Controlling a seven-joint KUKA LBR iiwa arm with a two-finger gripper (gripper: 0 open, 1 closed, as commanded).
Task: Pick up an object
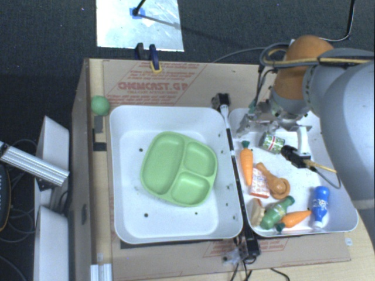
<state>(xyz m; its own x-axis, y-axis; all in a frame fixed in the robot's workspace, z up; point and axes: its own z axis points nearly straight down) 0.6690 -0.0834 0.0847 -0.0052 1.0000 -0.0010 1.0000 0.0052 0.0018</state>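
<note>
We log, on the worktop [158,81], a left bin [132,215] bearing a green divided tray [179,168], and a right bin [345,215] bearing a small can [273,143], two carrots [247,164], a green bottle [275,213] and a blue-capped bottle [319,205]. The tool [275,122] hangs over the right bin's far end, just beside the can; its state we cannot tell.

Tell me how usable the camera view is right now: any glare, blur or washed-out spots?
Camera view: even, soft lighting with faint shadows; the shiny sheet beyond the bench glares white; the right bin floor looks somewhat washed out; the arm close to the lens is soft; the green tray and carrot read clearly.
</note>
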